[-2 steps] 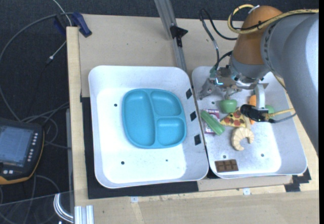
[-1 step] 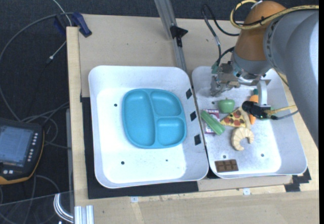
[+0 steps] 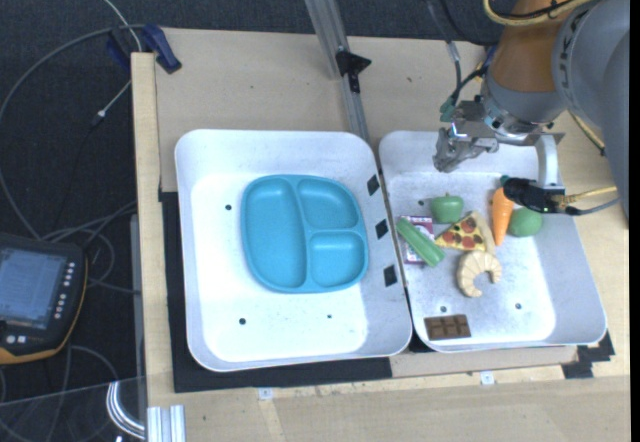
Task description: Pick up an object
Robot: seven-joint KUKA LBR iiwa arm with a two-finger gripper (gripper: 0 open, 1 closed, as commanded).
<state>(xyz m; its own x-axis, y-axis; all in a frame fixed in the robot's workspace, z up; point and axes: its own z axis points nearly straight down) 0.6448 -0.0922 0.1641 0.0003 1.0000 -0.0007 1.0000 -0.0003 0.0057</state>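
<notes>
a toy carrot (image 3: 501, 211) stands nearly upright in the right bin (image 3: 570, 290), long axis running 12 to 6, tip toward 6. it lies at 5 o'clock from the gripper (image 3: 452, 152), apart from it; how far the gripper is open cannot be told. a blue divided plate (image 3: 303, 232) sits in the left bin (image 3: 215, 325) on a wooden bench (image 3: 250, 80).

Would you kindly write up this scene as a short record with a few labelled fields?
left bin: holds a blue divided plate
right bin: holds toy food
toy food: croissant, pizza slice, carrot, green cucumber, chocolate bar
arm: reaches in from the right, orange band above the wrist
tool: over the right bin's far edge, apart from the food
</notes>
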